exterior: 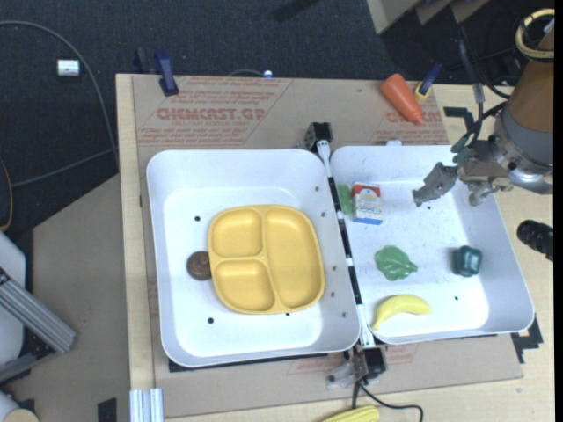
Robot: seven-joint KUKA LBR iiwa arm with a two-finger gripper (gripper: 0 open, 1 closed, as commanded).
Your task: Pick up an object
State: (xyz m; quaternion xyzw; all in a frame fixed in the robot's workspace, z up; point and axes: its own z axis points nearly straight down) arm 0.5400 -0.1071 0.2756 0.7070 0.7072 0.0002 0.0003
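Surface: cardboard-topped bench (264,104), dark carpet around, two white bins side by side.
Left bin (167,236): yellow divided plate (264,258), brown disc (199,265) at its left edge.
Right bin (493,236): milk carton (367,204), green lump (395,263), teal block (466,260), banana (401,308).
Gripper (452,186): hangs over right bin's upper part, fingers spread wide, nothing between.
Progress: nothing picked yet; whole grasp left, prob. carton or teal block nearest.

Single fixed overhead camera, slanted down over both bins (167,236).
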